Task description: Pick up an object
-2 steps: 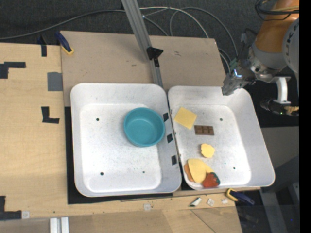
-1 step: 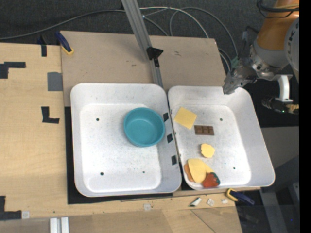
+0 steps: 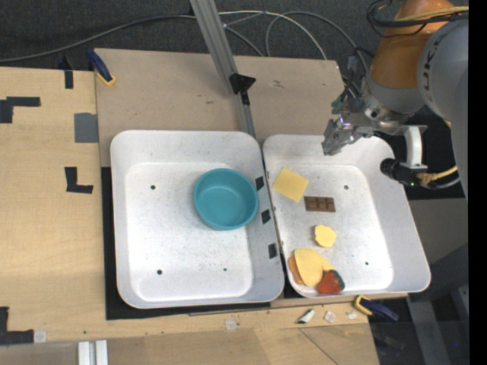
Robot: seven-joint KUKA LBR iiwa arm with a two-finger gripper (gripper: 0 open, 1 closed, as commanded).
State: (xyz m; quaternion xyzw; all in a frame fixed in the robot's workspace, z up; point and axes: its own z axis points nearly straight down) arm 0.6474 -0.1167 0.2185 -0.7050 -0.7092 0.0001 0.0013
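Observation:
My gripper [image 3: 332, 144] hangs over the far edge of the right bin [image 3: 396, 226], pointing down and left, with nothing visibly between its tips. Below it in that bin lie a yellow cheese square [image 3: 291, 184], a brown chocolate bar [image 3: 319, 203], a small yellow piece [image 3: 325, 236], a larger yellow-orange slice [image 3: 308, 266] and a red item [image 3: 330, 282] at the near edge. A teal bowl [image 3: 224, 198] sits upright in the left bin [image 3: 144, 234].
A slanted metal pole [image 3: 221, 52] rises behind the bins, with a black clamp at its foot. Cables run across the dark back area. Yellow-blue clamps [image 3: 102, 68] hold the bench board at its corners.

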